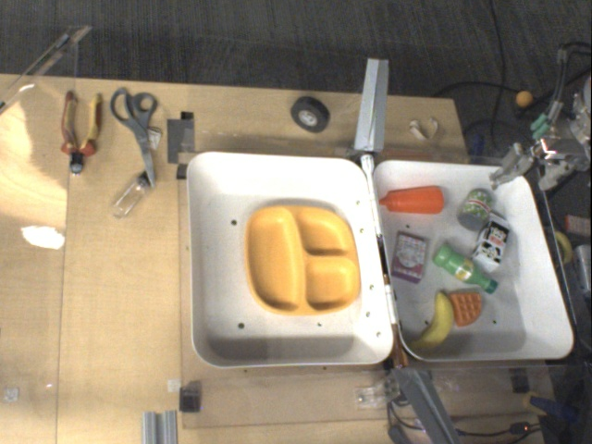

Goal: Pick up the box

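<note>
The pick has not begun, as far as the view shows. The purple box [409, 254] lies flat on the floor of the right bin [546, 340], towards its left wall and roughly midway between far and near edges. Nothing touches it. It sits apart from its neighbours: an orange carrot-shaped toy [413, 200] lies beyond it on the far side, a green bottle [464, 266] lies tilted just to its right, and a banana [438, 321] curves along the near side beside an orange waffle-like piece [469, 307]. Further right stand a small can [477, 207] and a black-and-white carton [493, 241] (the carton is also box-like, so it could be mistaken for the target). The left bin [213, 331] holds a yellow compartment tray [302, 258] and plays no part here.

The gripper [532, 154] hangs at the far right corner of the right bin, over its rim, well apart from the purple box. It holds nothing that can be made out and touches none of the objects. Its tip is small and tangled with cabling at that corner, so I cannot tell whether the jaws are apart or together.

Everything is left to do, by my judgement: travel left and nearer across the bin, descend over the box, close on it and lift.
</note>
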Controlling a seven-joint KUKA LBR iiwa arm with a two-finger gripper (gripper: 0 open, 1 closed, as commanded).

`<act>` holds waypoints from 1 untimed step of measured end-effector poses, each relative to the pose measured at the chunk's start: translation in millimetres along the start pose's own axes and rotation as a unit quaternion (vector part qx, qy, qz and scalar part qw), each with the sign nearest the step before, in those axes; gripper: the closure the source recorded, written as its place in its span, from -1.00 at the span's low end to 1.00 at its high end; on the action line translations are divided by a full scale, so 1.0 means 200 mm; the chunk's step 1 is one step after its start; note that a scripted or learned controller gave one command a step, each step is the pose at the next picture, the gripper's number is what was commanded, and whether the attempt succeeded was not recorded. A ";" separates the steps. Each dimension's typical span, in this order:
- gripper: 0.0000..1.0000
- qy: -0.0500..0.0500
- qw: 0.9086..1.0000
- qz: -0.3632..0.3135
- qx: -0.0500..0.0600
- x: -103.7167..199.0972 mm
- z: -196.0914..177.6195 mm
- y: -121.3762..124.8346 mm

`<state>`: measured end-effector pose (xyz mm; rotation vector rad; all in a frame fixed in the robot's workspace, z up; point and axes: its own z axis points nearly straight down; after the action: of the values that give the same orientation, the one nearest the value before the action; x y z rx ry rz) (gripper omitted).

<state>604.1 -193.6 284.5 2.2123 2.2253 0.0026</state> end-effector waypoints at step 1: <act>-1.00 0.001 0.993 -0.119 0.000 0.28 0.64 -0.26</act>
<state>552.8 -137.4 155.9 1.9322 2.4729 0.0037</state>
